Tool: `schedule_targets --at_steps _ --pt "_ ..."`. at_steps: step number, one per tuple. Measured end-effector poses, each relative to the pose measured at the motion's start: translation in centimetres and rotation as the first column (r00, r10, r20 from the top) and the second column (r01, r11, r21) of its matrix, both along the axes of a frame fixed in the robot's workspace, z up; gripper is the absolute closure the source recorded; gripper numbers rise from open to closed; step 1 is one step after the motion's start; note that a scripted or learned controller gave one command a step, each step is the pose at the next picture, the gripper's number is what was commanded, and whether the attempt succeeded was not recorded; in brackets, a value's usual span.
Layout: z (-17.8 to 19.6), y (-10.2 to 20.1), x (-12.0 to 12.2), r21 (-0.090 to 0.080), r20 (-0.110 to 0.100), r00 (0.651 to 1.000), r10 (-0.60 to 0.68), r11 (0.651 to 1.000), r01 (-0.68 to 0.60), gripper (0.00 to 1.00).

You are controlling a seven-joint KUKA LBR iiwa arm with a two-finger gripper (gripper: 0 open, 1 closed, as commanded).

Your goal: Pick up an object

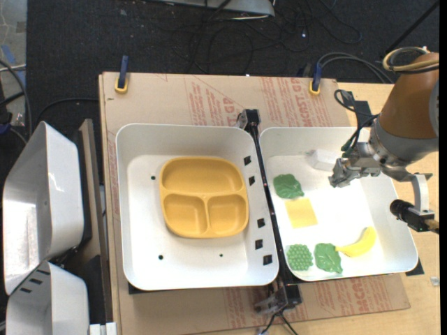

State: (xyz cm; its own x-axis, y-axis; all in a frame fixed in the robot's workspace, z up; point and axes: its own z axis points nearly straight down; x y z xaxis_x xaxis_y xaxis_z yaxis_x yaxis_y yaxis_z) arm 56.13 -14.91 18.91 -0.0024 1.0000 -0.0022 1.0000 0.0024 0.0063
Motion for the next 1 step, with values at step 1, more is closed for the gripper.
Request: schedule_targets --at_steps 1 --pt "4.36 0.3 0.44 0.001 -0.001 1.0 0.001 1.0 -0.001 1.0"
